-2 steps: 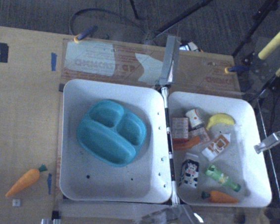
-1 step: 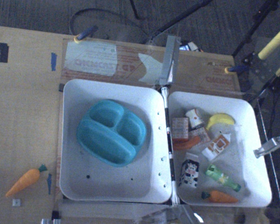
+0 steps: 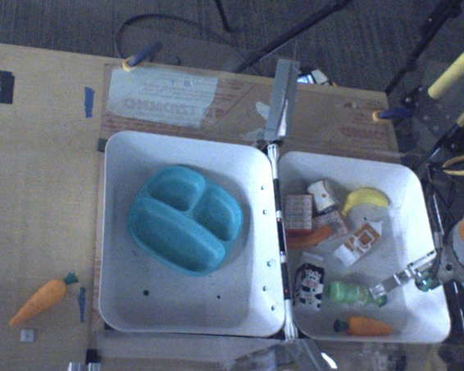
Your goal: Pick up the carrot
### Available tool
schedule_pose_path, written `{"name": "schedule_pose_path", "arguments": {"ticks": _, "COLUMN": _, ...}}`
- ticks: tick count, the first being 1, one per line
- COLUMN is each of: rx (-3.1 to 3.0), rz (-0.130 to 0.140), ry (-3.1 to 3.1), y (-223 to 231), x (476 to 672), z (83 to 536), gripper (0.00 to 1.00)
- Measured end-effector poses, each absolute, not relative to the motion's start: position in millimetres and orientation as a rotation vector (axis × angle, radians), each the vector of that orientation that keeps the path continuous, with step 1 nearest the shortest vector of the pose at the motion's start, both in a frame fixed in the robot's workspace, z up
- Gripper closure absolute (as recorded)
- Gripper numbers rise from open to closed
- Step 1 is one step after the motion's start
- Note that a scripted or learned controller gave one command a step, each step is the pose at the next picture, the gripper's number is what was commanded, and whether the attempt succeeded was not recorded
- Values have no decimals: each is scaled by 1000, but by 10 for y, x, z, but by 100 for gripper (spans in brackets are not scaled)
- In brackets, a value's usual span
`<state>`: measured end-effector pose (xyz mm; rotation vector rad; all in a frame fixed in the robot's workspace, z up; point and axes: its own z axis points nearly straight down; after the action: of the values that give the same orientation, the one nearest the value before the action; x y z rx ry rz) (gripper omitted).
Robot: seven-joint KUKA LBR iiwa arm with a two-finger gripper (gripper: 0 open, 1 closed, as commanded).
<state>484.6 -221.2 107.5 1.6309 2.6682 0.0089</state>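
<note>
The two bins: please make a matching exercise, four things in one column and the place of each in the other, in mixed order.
Things:
1. blue tray
2. banana
3. green bottle
4. carrot

Places:
A. right bin, far part, near the back wall
B. right bin, by the near wall
C. left bin, in the middle
D. right bin, just behind the carrot, lying on its side

Pairs: 1-C, 2-A, 3-D, 4-B
</note>
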Motion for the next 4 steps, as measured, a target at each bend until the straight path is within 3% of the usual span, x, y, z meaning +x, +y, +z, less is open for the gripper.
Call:
{"name": "schedule_pose_path", "arguments": {"ticks": 1, "rx": 1700, "rz": 1, "ry": 2636, "y": -2228, "x": 5274, "z": 2426, "gripper": 0}}
{"name": "schedule_pose_path", "arguments": {"ticks": 2, "rx": 1698, "rz": 3, "ry": 2631, "y": -2234, "x": 5285, "z": 2531, "gripper": 100}}
{"name": "schedule_pose_path", "arguments": {"ticks": 3, "rx": 1698, "rz": 3, "ry": 2631, "y": -2234, "x": 5284, "z": 2530, "gripper": 0}}
{"name": "schedule_pose_path", "arguments": {"ticks": 4, "rx": 1606, "rz": 3, "ry": 2692, "y": -1933, "x": 4815, "z": 864, "gripper": 0}}
